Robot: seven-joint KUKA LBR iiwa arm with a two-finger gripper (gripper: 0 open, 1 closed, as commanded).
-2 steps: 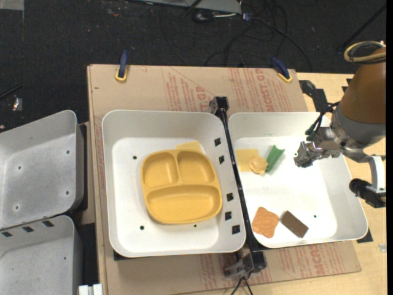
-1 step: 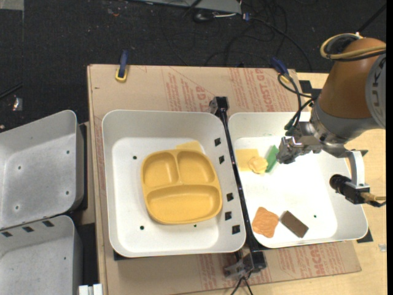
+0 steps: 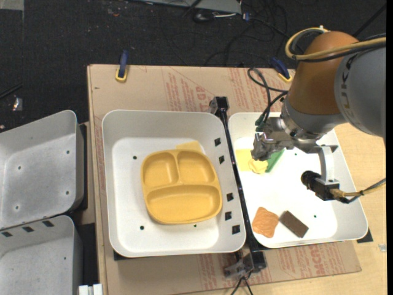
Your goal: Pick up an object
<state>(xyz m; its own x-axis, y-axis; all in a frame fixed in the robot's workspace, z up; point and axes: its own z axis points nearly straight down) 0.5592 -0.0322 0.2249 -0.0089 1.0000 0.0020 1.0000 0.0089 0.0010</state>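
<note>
My gripper (image 3: 263, 154) hangs low over the left part of the right bin (image 3: 344, 229), right above a yellow object (image 3: 258, 166) and a green stick-like object (image 3: 274, 159). A pale yellow flat piece (image 3: 242, 160) lies beside them. Near the bin's front lie an orange waffle-textured piece (image 3: 265, 222) and a brown block (image 3: 293, 224). The arm's orange band and wrist hide the bin's back part.
The left bin (image 3: 123, 165) holds a yellow divided tray (image 3: 182, 186) with a pale yellow piece (image 3: 191, 146) sticking out behind it. A black divider (image 3: 232, 177) runs between the bins. A black cable connector (image 3: 318, 185) hangs over the right bin.
</note>
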